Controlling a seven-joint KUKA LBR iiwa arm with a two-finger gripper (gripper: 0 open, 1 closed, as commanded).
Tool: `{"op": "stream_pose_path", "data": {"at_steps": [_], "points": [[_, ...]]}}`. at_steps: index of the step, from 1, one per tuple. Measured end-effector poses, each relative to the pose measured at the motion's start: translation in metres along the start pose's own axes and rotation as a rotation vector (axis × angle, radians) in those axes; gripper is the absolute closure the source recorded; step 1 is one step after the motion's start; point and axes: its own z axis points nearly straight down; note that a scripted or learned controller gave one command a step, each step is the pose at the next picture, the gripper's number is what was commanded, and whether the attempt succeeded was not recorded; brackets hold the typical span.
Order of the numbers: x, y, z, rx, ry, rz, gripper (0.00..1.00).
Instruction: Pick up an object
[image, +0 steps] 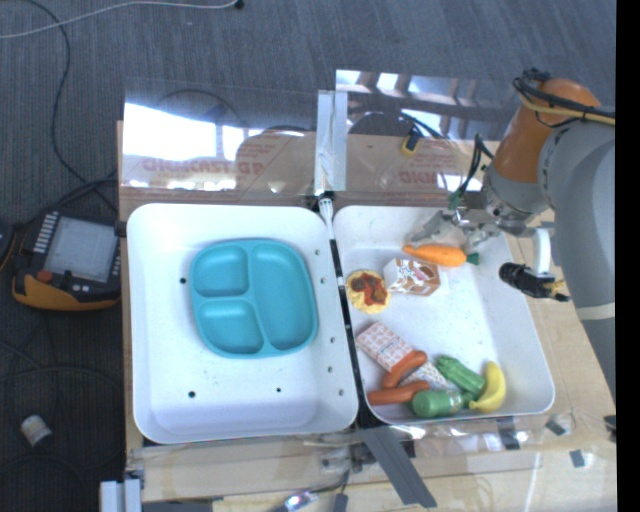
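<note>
Carrot (437, 255), one of two, lies at the right bin's (520, 330) far end, just under the hand (462, 222), whose grip I cannot tell. One teal plate (250, 297) fills the left bin (160, 330); no writing is legible.

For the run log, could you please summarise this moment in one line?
gripper: over right bin, by carrot | held: nothing seen | left bin: blue plate

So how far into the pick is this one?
Early. Done: the arm has reached over the right bin, with the gripper just above the carrot at the far end. In hand: nothing visibly lifted; the carrot lies on the bin floor. Left: grasp and lift. The other food lies untouched; the plate sits in the left bin.
</note>
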Motion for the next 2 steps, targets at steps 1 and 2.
{"op": "stream_pose_path", "data": {"at_steps": [1, 2], "points": [[0.024, -0.053, 0.009, 0.005, -0.011, 0.090, 0.00], [0.024, -0.052, -0.001, 0.003, -0.012, 0.088, 1.00]]}}
